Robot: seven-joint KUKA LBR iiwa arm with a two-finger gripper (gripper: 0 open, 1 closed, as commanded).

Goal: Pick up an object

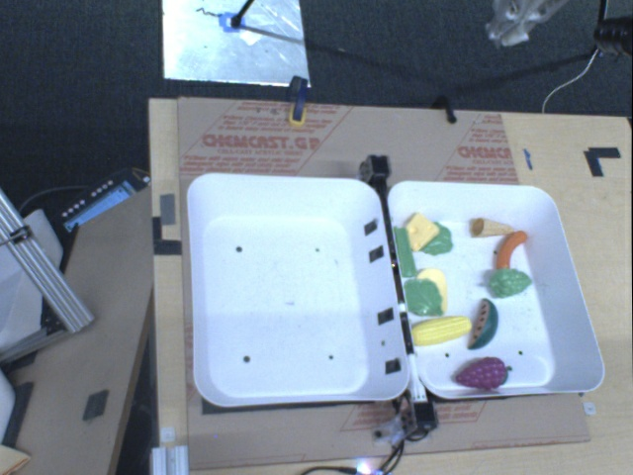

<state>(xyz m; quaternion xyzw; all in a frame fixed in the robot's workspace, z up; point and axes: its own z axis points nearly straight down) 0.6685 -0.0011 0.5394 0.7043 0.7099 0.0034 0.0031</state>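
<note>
Presumably the corn cob (441, 331), seen lying just right of the hinge (401, 295) between the bins, is judged light, stiff and slippery, best taken across its middle, while the gripper (518, 13) is seen blurred far behind that hinge.

place: likely robotics lab | cues: white bins (287, 191) on bench (247, 137), loose cables (475, 77)

Both bins, the left bin (287, 295) and the right bin (564, 295), are plain white on my tan bench (257, 137), which carries red lettering. In the right one I see a yellow corn cob (441, 331), a purple grape bunch (482, 372), an orange carrot (508, 248) and a green leaf (508, 283). My gripper (519, 13) looks pale grey above the dark carpet (79, 67).
</note>
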